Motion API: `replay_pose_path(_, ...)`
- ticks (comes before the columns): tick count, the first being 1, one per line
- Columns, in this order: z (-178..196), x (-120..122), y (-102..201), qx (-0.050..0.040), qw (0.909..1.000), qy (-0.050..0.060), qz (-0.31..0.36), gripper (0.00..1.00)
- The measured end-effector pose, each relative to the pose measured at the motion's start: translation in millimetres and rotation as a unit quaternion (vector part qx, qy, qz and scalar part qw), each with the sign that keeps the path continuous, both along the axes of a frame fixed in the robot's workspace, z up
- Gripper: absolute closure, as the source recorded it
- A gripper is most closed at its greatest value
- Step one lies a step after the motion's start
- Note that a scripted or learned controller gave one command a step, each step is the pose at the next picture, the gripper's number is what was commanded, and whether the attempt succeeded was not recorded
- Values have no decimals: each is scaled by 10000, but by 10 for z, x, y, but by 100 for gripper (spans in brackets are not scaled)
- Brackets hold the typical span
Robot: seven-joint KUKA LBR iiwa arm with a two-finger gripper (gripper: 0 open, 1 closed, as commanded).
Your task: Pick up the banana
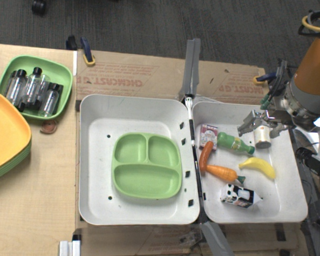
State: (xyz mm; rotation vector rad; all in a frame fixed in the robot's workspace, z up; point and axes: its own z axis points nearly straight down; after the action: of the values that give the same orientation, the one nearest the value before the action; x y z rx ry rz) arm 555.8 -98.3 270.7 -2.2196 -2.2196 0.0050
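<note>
The yellow banana (258, 166) lies in the right white bin (293, 208), toward its right side, just right of a carrot. My gripper (260, 127) hangs over the far right part of that bin, up and slightly left of the banana and apart from it. Its fingers (245, 125) are spread open. A small white cylinder (262, 137) sits just below the gap between them, and I see no grip on it.
The right bin also holds a green bottle (235, 143), a carrot (222, 172), an orange sausage-like piece (205, 155), a pink packet (208, 136) and a cow-print carton (238, 196). A green divided plate (147, 166) lies in the left bin (88, 147).
</note>
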Motion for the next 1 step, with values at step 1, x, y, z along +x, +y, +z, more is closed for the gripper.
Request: replay_pose_path(1, -802, 177, -559, -1, 9993, -1, -376, 0)
